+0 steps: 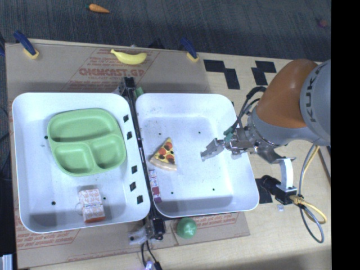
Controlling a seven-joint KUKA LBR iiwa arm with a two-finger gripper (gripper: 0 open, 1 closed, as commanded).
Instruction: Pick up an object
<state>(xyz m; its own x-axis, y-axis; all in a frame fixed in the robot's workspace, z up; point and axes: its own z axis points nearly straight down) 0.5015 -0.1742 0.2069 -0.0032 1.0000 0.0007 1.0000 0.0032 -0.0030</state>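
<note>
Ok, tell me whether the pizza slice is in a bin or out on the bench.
In a bin. The pizza slice lies flat on the floor of the right bin, near its left wall, apart from the gripper.

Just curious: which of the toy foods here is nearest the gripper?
The pizza slice, in the same right bin as the gripper; the banana and green ball lie outside the bins.

Pizza slice (165,154) in right bin (185,108) (centre-left).

Bare floor in right bin (185,193) — only pizza slice (165,154), seemingly flat.
</note>
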